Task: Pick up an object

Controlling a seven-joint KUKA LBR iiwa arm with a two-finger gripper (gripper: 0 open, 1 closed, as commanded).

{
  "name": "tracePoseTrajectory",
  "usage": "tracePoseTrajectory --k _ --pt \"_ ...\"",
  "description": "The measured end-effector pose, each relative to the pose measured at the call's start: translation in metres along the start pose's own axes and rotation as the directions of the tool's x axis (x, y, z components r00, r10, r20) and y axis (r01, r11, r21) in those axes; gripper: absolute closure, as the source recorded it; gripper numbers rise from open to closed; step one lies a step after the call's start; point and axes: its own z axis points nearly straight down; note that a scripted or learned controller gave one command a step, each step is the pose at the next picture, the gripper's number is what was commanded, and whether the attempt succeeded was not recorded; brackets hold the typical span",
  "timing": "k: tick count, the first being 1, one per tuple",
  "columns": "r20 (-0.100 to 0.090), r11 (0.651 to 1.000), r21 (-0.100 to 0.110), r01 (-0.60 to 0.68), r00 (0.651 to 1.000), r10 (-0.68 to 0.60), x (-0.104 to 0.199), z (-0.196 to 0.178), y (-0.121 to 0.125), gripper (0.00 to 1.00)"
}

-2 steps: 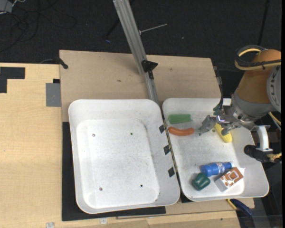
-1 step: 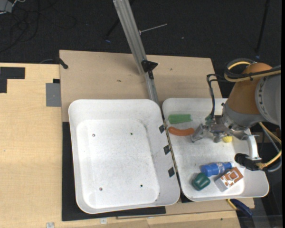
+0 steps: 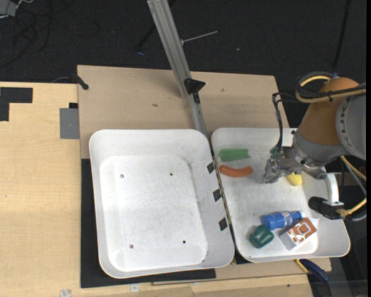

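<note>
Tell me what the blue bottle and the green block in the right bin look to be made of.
Blue bottle: likely plastic, smooth and slightly glossy, judging by a pale highlight along its side. Green block: matte, flat even colour with no shine; possibly foam or painted wood, too small to tell.

arm (image 3: 334, 125) cut off at right edge

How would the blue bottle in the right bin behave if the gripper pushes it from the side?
The blue bottle lies on its side, so it would probably roll. It looks like small plastic, likely light and a bit slippery. It lies close to the green object and the box, so it may nudge them.
</note>
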Motion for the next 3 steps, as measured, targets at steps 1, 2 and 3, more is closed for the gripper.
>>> tracePoseTrajectory --k 1,2,3 --pt "0.002 1.0 -0.006 0.008 1.0 -0.008 0.004 -0.043 0.001 1.0" --pt "0.002 1.0 -0.007 0.008 1.0 -0.008 0.007 -0.087 0.005 1.0" --pt "0.002 1.0 -0.007 0.009 1.0 -0.009 0.009 -0.131 0.01 1.0"
